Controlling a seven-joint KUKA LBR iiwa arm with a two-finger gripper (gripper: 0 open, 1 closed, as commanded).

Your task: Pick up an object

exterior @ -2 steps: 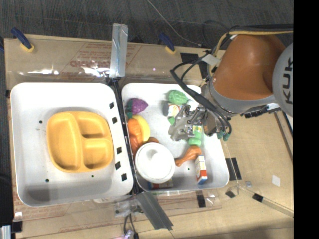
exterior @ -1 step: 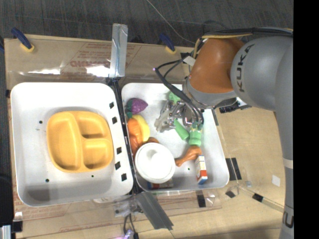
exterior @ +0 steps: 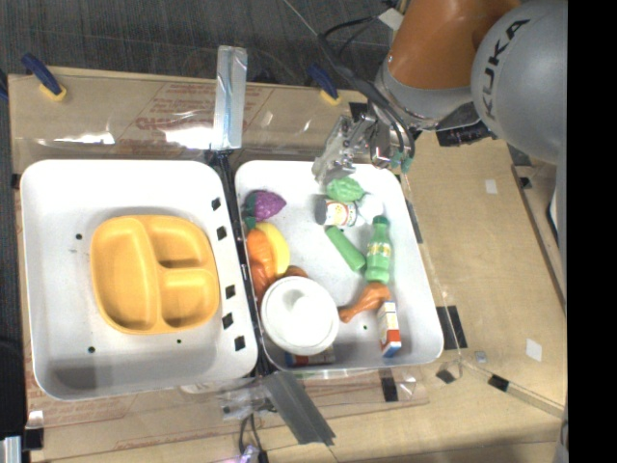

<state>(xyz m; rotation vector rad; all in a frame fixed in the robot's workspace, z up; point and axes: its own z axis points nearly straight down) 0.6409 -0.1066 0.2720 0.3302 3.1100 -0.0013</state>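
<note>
My gripper [exterior: 335, 165] hangs over the far edge of the right bin [exterior: 416, 258], reaching in from the upper right. Just below it lies a green and white toy [exterior: 345, 190], with a small round can [exterior: 337, 214] beside that. I see nothing hanging from the gripper. The same bin also holds purple grapes [exterior: 265, 204], a yellow and orange pepper [exterior: 266, 249], a green cucumber [exterior: 344, 247], a green bottle [exterior: 379, 250], a drumstick [exterior: 363, 305], a small carton [exterior: 389, 328] and a white bowl [exterior: 300, 314].
The left bin [exterior: 48, 220] holds a yellow divided tray [exterior: 154, 270]. A metal strip [exterior: 230, 99] stands at the back between the two bins. Bare bench [exterior: 492, 287] lies to the right of the right bin.
</note>
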